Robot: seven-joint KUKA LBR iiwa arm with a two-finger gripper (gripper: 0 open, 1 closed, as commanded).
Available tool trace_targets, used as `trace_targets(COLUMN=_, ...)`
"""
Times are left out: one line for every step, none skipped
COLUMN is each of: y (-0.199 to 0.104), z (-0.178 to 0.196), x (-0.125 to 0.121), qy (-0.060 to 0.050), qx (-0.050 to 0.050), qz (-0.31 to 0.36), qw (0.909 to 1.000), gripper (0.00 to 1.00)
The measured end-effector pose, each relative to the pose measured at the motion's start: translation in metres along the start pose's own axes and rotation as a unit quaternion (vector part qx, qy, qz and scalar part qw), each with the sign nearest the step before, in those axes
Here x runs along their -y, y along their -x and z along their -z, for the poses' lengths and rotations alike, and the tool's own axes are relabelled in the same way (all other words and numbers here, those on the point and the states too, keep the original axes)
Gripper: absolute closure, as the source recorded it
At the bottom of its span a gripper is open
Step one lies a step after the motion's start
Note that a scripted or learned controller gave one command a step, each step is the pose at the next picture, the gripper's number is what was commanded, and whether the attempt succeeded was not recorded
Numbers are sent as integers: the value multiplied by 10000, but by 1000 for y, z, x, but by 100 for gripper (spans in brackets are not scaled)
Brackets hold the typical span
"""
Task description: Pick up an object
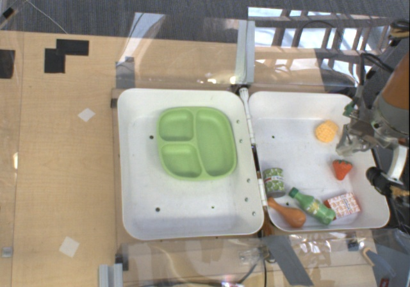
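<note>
Strawberry, the small red toy with a green cap, is what we take as the nearest candidate for picking: it lies on the floor of the right bin, near that bin's right wall and just below the gripper. Much of the arm is cut off by the view's right margin, so we see only the orange band, grey housing and the metal parts at the wrist. The gripper's tips are a pale blur against the white bin, and we cannot tell whether the hand is spread or closed; nothing is visibly between its parts. The strawberry appears apart from it, though the gap is narrow. The berry is too small for us to read much detail; its long axis runs roughly up and down in the view, green end toward the top, pointed end toward the bottom.

Above and left of it lies a round yellow toy, close to the gripper's left side. Along the bin's near edge we see a green can, a brown drumstick lying slantwise, a green bottle also on a slant with its cap to the upper left, and a red-and-white carton whose print is illegible. The left bin holds a green divided plate.
</note>
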State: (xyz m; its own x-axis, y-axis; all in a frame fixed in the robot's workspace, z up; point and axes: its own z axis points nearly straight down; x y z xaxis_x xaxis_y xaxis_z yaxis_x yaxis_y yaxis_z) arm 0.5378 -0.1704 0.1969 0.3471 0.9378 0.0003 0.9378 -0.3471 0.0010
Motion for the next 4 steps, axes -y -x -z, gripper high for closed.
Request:
trace_targets(y=-13, z=-4, x=58, qy=7, qx=-1, qz=1438, qw=9896, gripper=100)
trace_targets(y=-12, z=4, x=57, qy=18, qx=3, qz=2413, qw=9704, gripper=100)
trace_targets(y=38, z=32, x=39, qy=17, qx=7, qz=1621, qw=9868, gripper=100)
trace_targets(y=45, z=36, x=37, qy=13, qx=2, qz=265, qw=9996, gripper=100)
